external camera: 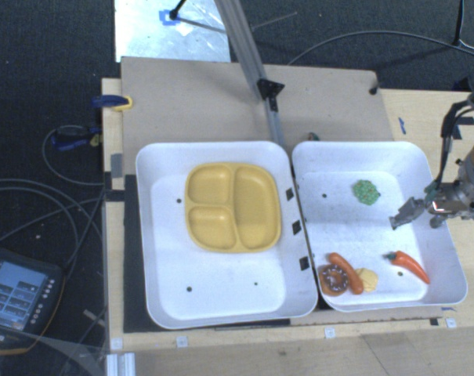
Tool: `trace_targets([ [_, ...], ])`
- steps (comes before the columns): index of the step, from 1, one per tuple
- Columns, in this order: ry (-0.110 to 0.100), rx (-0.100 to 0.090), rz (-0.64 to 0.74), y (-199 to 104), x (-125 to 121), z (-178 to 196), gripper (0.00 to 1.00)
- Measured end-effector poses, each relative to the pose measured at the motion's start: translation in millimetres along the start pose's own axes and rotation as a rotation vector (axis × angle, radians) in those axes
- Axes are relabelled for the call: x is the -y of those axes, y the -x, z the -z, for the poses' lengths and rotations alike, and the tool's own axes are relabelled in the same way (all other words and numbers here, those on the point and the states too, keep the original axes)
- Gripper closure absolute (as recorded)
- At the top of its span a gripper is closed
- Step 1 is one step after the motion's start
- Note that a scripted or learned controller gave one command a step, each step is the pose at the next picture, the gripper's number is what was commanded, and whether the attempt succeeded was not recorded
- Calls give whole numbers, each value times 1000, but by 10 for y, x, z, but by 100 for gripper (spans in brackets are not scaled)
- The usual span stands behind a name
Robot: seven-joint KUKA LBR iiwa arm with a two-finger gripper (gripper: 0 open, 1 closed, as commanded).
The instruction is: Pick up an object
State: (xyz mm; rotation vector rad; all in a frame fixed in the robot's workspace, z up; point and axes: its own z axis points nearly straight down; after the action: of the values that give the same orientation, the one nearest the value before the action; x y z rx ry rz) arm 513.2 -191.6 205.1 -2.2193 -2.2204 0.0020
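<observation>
Carrot: an orange carrot [410, 265] with a small green tip lies in the right bin, just below the fingers on the picture and apart from them, its length slanting down toward the bin's right wall.
Gripper: the gripper [415, 211] hangs over the right bin, reaching in from the right edge, with nothing seen between its fingers.
Fingers: whether they stand apart or together cannot be told; they appear as one grey, blurred shape pointing left and slightly down.
Green piece: a small green, bumpy lump [366, 192], like broccoli, lies up and to the left of the fingers, near but not touching them.
Sausage: a reddish-orange sausage [344, 271] lies well down and to the left of the fingers, close to the bin's lower left corner.
Doughnut: a brown doughnut with pale sprinkles [331, 280] touches the sausage on the side farther from the fingers.
Yellow bit: a small pale yellow piece [368, 278] sits just beside the sausage, on the side nearer the carrot, below and left of the fingers.
Right bin: the white bin [425, 167] holds all these food pieces and lies under the fingers.
Left bin: the second white bin [154, 233] is far left of the fingers.
Plate: a yellow plate with three compartments [233, 207] rests in the left bin, well apart from the fingers.
</observation>
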Motion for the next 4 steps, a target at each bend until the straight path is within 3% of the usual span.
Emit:
trace_targets([
  [1, 0, 0, 0, -7, 3, -418, 0],
  [2, 6, 1, 2, -1, -15, -286, 100],
  [4, 12, 4, 6, -46, -80, 886, 100],
])
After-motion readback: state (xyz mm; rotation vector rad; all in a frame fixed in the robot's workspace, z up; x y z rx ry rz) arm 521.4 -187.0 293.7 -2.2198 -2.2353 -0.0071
